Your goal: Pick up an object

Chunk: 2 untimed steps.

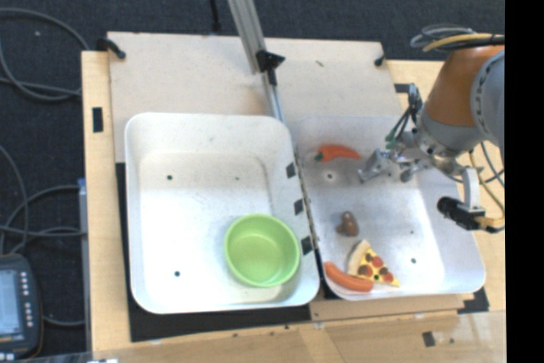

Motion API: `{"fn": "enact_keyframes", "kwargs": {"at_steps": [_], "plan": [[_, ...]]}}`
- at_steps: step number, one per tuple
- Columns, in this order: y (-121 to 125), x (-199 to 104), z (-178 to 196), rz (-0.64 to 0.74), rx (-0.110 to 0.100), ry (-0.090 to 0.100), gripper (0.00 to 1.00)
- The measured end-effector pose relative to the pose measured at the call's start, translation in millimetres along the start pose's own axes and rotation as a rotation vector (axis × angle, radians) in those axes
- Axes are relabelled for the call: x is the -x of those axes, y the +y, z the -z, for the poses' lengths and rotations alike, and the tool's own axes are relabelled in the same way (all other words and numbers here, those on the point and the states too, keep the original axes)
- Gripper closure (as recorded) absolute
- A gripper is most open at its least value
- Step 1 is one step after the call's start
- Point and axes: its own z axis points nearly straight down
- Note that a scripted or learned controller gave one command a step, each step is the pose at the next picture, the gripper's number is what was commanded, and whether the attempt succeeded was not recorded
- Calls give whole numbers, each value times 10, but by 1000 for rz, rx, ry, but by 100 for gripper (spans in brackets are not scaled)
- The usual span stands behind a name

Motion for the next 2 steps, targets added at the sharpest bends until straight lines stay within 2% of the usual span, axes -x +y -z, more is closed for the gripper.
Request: {"fn": "enact_keyframes", "kwargs": {"at_steps": [1, 2], "plan": [[-2, 19, -172, -1, 3, -1, 0], [11, 24, -47, -3, 8, -1, 100]]}}
